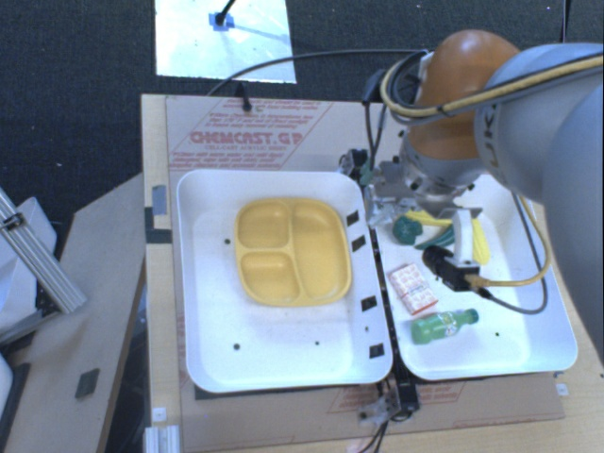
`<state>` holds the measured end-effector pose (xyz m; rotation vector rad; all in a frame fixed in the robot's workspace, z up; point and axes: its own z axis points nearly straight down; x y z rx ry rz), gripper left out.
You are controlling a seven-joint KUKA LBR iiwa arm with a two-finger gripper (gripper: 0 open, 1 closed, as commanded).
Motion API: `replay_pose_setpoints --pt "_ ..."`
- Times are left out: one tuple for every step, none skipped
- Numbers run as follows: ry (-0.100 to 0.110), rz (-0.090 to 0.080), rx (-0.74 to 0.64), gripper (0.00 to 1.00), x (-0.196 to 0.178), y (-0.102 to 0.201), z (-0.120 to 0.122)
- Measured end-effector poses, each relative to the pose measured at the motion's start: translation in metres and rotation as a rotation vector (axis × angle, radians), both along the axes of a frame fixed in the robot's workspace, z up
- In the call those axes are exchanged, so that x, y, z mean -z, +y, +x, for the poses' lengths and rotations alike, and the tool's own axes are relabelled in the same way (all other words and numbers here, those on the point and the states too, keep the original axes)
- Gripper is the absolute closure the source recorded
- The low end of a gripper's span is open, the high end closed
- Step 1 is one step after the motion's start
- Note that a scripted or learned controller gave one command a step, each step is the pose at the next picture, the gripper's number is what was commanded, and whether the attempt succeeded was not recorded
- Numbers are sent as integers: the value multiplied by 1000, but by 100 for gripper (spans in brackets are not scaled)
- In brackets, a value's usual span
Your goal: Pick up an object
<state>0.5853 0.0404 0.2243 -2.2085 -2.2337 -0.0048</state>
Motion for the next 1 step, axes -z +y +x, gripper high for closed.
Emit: replay_pose_setpoints --pt "-1 1 0 100 3 61 16"
